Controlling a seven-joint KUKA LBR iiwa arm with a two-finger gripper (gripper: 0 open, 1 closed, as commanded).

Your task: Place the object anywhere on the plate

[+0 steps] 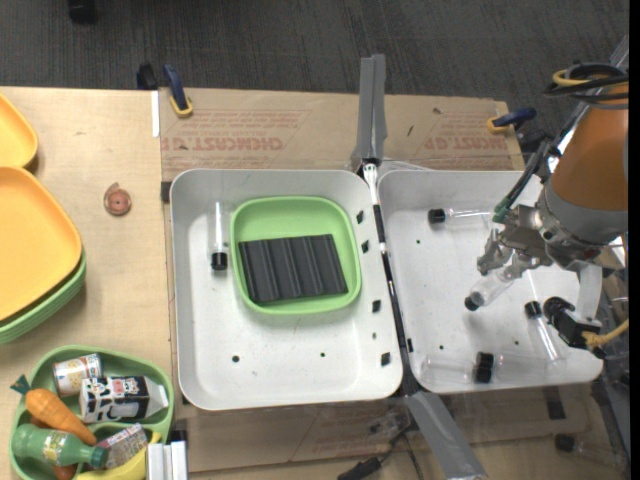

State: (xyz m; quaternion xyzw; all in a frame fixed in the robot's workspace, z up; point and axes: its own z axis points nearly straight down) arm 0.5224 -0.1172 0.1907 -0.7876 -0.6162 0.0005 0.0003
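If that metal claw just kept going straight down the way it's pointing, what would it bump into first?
Most likely the clear plastic tube with a black cap lying on the floor of the right white bin; the gripper hangs just above it. Depth is hard to judge from this slanted view, so it might meet bare bin floor instead.

Green plate (pixel 246 288), black ribbed block (pixel 292 268)

The arm (pixel 600 158) is cut off at the right edge. Stacked yellow plates (pixel 30 238) run off the left edge. The gripper (pixel 500 268) is too small to read.

A grey arm (pixel 590 203) with 1 orange band — silver metal wrist, yellow-and-black cables looped alongside.
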